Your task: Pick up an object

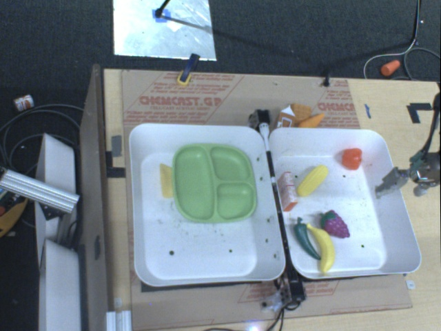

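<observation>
the left bin (148, 205) held a green divided plate (212, 183). in the right bin (400, 254) lay a banana (324, 247), corn (311, 180), purple grapes (335, 223), a green pepper (304, 236) and a red tomato (351, 158). my gripper (394, 181) hovered at that bin's right rim, clear of them all; whether it was clenched or released, i could not tell.
</observation>
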`<state>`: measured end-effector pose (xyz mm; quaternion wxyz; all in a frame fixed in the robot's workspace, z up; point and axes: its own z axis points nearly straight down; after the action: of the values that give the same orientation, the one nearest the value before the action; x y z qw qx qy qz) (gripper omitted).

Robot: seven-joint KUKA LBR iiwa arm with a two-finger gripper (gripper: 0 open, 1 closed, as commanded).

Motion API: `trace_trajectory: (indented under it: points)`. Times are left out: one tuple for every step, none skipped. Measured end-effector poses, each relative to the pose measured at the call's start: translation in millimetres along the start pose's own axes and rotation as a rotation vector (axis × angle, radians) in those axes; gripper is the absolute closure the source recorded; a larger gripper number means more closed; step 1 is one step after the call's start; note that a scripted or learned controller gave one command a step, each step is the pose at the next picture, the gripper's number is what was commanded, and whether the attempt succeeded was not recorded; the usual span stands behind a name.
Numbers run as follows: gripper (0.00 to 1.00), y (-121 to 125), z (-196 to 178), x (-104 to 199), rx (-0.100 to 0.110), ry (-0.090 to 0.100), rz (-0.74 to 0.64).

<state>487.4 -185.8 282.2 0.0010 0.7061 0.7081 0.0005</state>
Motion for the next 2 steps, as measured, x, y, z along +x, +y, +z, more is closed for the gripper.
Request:
trace_trajectory:
  points:
    - [0.00,-1.7,101.2,60.9,0.010,0.006,-0.006]
    - [0.00,-0.4,201.2,65.6,-0.001,0.001,0.002]
